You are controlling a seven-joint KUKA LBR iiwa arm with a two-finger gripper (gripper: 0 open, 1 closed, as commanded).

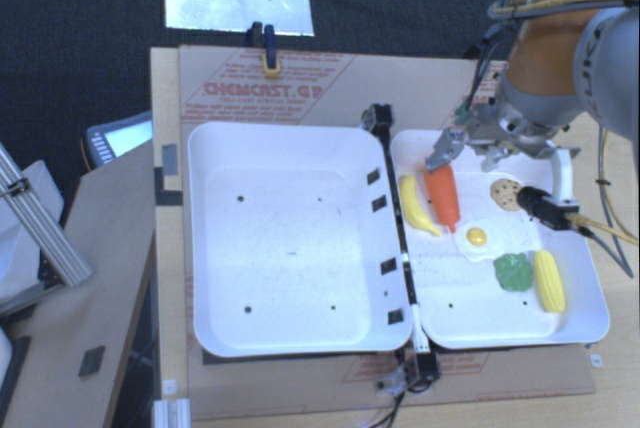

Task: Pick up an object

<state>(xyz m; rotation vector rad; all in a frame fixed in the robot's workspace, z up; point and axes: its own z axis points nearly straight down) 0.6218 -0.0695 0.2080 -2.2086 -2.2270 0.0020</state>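
**Toy carrot under the gripper, the likeliest pick**

Taking the divider (392, 216) between the two bins as the landmark: the left bin (215, 316) lies to its left. Just right of the divider lies a banana (416, 206), and touching its right side the carrot (443, 196), its top end under the gripper (445, 148). Whether the fingers are apart or together cannot be told from here. Farther right sit a fried egg (478, 240), a cookie (505, 193), a green leafy piece (514, 271) and a corn cob (548, 280).

The carrot looks like light, stiff, smooth plastic, probably slippery and tapered, so gripping across its thicker mid-body seems safest.
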